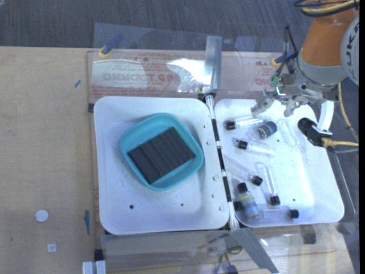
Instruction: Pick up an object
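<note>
Though light, stiff, slick and prone to rolling, best taken across the body: clear vials [263,173] strewn in right bin [325,201], below pincer [279,104] at far edge, grip state impossible to tell.

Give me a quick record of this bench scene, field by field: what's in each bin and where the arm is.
left bin: shallow white bin holding a teal square dish with a dark ribbed rectangular block lying inside it
right bin: shallow white bin scattered with small clear vials with black caps; one vial with a blue label near the top
arm: grey with orange band, above the right bin's top edge
gripper: over the right bin's upper part, nothing visibly between its fingers
</note>
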Motion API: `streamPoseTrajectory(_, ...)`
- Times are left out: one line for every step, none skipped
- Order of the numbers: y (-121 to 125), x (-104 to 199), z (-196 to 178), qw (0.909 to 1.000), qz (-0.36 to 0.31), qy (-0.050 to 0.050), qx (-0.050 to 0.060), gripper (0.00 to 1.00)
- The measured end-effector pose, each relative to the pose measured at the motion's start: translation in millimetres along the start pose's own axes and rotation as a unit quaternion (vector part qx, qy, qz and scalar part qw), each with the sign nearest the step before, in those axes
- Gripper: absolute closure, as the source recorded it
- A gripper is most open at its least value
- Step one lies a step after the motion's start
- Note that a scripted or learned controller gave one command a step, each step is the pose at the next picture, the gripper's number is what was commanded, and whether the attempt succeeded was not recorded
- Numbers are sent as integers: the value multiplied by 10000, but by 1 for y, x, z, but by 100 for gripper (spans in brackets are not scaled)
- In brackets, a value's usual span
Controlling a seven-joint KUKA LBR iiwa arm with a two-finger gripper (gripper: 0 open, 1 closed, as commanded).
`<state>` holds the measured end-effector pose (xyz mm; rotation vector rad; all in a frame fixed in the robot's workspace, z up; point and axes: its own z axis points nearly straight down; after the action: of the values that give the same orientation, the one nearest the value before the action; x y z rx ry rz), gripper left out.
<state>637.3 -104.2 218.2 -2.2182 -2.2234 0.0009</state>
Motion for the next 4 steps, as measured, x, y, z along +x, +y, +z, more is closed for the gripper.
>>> streamPoseTrajectory(-61,-23,108,9998,-184,-1,-5,0)
streamPoseTrajectory(18,-55,132,9998,205,7,17,0)
streamPoseTrajectory(18,-56,120,9998,191,-9,14,100)
streamPoseTrajectory(30,-12,59,9974,719,-9,-16,100)
